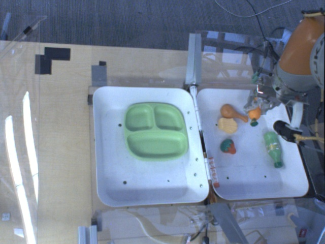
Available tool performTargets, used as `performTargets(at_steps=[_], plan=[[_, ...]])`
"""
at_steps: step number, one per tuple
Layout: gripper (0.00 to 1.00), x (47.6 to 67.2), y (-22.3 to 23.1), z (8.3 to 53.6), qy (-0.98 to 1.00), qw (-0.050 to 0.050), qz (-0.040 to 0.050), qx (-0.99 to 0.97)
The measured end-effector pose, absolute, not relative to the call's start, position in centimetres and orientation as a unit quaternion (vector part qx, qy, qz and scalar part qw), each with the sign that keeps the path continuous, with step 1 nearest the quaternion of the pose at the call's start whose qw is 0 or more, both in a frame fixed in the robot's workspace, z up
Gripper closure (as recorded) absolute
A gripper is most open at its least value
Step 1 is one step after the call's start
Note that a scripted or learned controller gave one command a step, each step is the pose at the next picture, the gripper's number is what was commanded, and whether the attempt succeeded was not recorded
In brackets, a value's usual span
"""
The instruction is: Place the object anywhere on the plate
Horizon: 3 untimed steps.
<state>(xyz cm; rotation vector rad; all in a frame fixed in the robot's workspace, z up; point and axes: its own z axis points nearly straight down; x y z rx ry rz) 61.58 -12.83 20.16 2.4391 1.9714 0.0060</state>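
- The left bin (106, 187) holds a green plate (155, 131) with three compartments, two small at the far side and one wide at the near side.
- The right bin (254, 184) carries loose toy food: an orange drumstick-like piece (232, 112) touching a pale yellow piece (227, 125), a red and green strawberry-like piece (228, 146) nearer the camera, and a green bottle (273, 148) lying towards the right.
- The gripper (255, 111) hangs over the right bin's far right part, a small orange object (254, 114) at its tip.
- Whether the pincer is spread or pressed together, I cannot tell.
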Motion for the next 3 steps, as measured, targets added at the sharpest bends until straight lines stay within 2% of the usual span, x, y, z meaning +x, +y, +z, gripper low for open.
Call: performTargets(at_steps=[1, 2, 3], plan=[[1.00, 65.2, -7.6, 18.6, 0.601, 0.001, 0.0018, 0.799], [1.00, 66.2, -0.6, 18.6, 0.594, 0.001, 0.0019, 0.804], [1.00, 62.0, 5.1, 18.6, 0.621, 0.001, 0.0020, 0.784]])
